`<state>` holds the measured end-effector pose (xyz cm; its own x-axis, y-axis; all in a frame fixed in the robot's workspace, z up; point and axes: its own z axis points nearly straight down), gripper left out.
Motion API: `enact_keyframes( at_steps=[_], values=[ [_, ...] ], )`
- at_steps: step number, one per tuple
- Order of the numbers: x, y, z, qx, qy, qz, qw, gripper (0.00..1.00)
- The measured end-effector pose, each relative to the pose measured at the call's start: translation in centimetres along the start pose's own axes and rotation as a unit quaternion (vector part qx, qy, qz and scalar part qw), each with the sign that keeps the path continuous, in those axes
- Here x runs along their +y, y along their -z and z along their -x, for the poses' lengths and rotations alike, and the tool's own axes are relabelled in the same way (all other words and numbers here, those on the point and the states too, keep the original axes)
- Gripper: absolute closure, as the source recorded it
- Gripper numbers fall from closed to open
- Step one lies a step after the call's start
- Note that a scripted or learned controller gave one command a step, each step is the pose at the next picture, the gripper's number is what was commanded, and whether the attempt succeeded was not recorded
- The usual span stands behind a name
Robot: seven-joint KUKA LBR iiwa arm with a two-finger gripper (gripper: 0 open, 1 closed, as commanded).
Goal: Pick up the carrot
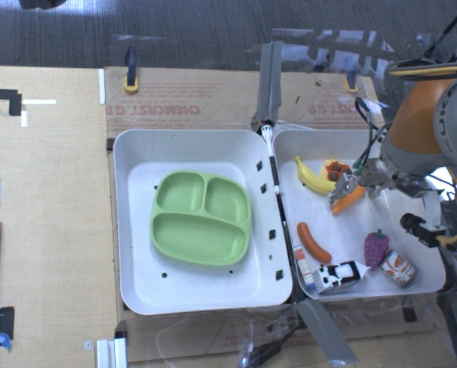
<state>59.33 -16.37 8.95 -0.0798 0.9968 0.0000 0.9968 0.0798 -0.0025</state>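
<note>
The orange carrot [352,198] lies at a slant in the upper middle of the right bin [435,282], just right of the banana [311,178]. My gripper [342,192] reaches in from the right and sits on the carrot's left half. Its fingers are closed around the carrot, and the carrot's ends stick out below and to the right of them. The wrist hides part of the bin behind it.
The right bin also holds a small red-orange item [336,168], a sausage [314,242], a purple fruit [376,248], a can [398,268] and a black-and-white carton [340,275]. A green divided plate [202,218] lies in the left bin [129,228].
</note>
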Motion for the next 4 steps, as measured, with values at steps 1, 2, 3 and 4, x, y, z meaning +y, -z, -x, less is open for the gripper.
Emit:
enact_keyframes(
  at_steps=[1,2,3,4],
  values=[
    [2.1,0.0,1.1,0.000,0.064,0.000,0.9979,0.00],
    [1.0,0.0,1.4,0.000,-0.001,-0.001,1.0000,0.00],
    [1.0,0.6,1.4,0.001,0.000,-0.002,1.0000,1.00],
    [4.7,5.9,-3.4,0.000,0.014,0.000,0.9999,1.00]
  ],
)
